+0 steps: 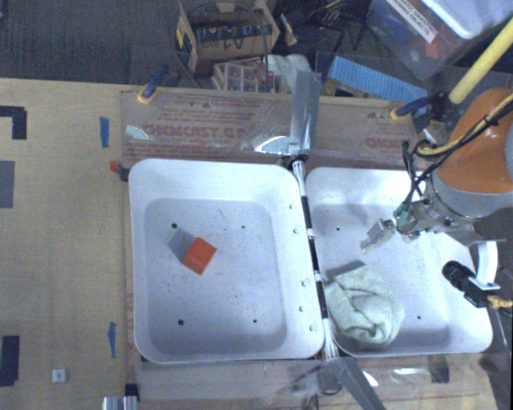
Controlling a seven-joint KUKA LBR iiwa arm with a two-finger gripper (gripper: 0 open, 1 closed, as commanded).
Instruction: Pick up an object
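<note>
Camera view: a matte orange block (pixel 199 255) with crisp edges sits in the smooth white left bin (pixel 156 188). A crumpled pale cloth (pixel 364 306) lies in the right bin (pixel 341 190). The metallic gripper (pixel 380 234) hovers above it, fingers narrowly parted, holding nothing.

A robotics lab, as I view it from the overhead camera — a plywood bench (pixel 53 260) marked with black tape squares and blue tape strips, carrying two shallow white bins (pixel 156 188). My arm (pixel 481 157), grey with an orange band, trails exposed cables. Behind the bench — cardboard boxes (pixel 225 31), a blue foam block and stored equipment.
</note>
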